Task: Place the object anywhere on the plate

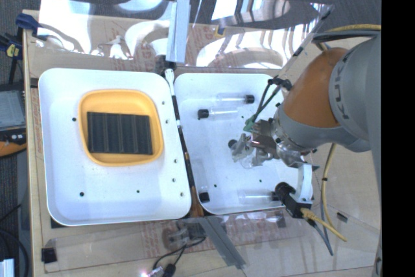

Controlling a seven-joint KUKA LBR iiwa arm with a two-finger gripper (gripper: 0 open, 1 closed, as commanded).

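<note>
In the right bin (194, 168) of the pair, the gripper (242, 146) hung low over the white floor, a little below the middle. The grey arm (337, 107) with its orange band reached in from the right and covered that bin's right-hand side. Whether the gripper was apart or closed could not be told, since its tip was a blur of metal and clear glare. Nothing could be made out as held in it.

Three clear tubes lay in the same bin. The upper tube (232, 99) lay crosswise near the far wall, with its black cap to the right. The second tube (219, 113) lay just below it and a little to the left, with its black cap at the left end. Both were apart from the gripper, further up the bin. The third tube (256, 194) lay along the near wall, below the gripper. A small black piece (204, 196) sat in the near left corner.

The yellow plate (120, 99), with a dark ribbed middle, lay in the left bin (65, 198), well apart from the tubes. None of the tubes was on it.
</note>
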